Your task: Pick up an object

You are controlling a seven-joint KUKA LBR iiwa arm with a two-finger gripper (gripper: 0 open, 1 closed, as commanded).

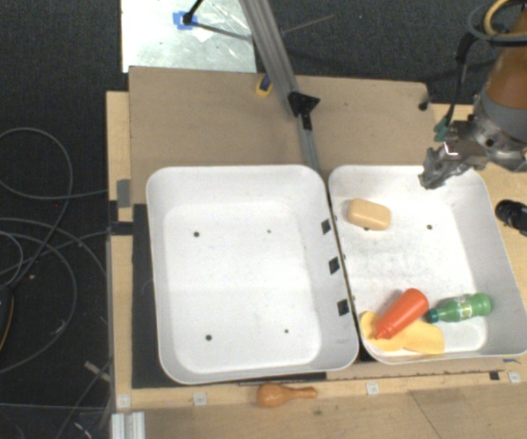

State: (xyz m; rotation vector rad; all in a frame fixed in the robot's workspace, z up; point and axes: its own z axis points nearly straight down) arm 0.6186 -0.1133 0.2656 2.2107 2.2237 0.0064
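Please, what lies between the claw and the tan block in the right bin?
Nothing: in the camera view, only bare white bin floor separates the claw from the tan block.

One fixed camera looks down on my desk [382,126] at a slant from above its near edge, far enough to take in both bins [181,273] and surrounding floor [35,80].

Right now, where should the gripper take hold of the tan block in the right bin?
Grip the tan block across its short sides, coming straight down from above. It lies flat and alone in the right bin, clear of the walls and other items, so the gripper has room on both sides.
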